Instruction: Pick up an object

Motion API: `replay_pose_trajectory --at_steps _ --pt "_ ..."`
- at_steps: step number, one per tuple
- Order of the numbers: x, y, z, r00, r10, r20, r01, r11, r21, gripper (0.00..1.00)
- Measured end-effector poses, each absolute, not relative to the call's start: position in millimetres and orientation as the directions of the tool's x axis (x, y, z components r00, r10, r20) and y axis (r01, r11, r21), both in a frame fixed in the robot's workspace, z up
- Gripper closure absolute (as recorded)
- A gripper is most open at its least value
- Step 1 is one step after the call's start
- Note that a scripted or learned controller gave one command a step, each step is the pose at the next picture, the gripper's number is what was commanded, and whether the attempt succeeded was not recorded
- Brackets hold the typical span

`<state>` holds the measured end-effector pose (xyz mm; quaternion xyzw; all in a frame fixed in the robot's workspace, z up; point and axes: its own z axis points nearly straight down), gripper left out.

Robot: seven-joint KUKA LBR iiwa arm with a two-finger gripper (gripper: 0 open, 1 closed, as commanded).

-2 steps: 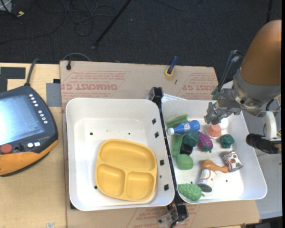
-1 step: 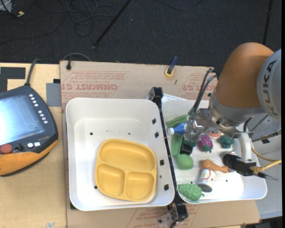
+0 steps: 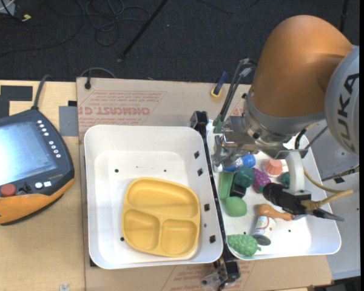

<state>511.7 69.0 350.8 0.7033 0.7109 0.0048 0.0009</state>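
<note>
- Two white bins sit side by side on the bench; the left bin (image 3: 103, 147) carries one item, the right bin (image 3: 318, 238) a crowd of small ones.
- Grey and orange, the arm (image 3: 303, 65) reaches in from the right and covers the far half of the right bin.
- One yellow plate (image 3: 162, 216) with three compartments lies flat in the left bin, towards its near right corner. It looks stiff, light and shallow, so only its rim offers a hold.
- At the left edge of the bench rests a control pendant (image 3: 24, 162) with a lit screen, well apart from the bins.
- Low over the far left part of the right bin, the gripper (image 3: 227, 156) hangs just above the pile. I cannot tell whether it is spread or pressed together, and nothing shows pinched in it.
- Below it, a dark green block (image 3: 242, 177) touches a round green toy (image 3: 235, 207); both look light and hard, likely the nearest targets. The round one may slip, so a hold across its middle seems best.
- Near the front edge lie a bumpy green cluster (image 3: 244, 244), probably soft plastic, and a small can (image 3: 262, 228), stiff and smooth, best taken across its sides.
- Smaller still: a blue piece (image 3: 247, 160), a purple piece (image 3: 262, 179) and a pink piece (image 3: 273, 166), close together and hard to single out.
</note>
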Motion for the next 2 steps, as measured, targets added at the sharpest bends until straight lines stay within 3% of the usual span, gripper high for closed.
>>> replay_pose_trajectory --at_steps 1,2 --pt "474.9 28 395 0.002 1.0 0.0 1.0 -0.002 0.002 1.0" --pt "476.2 82 439 -0.004 1.0 0.001 1.0 0.004 0.002 1.0"
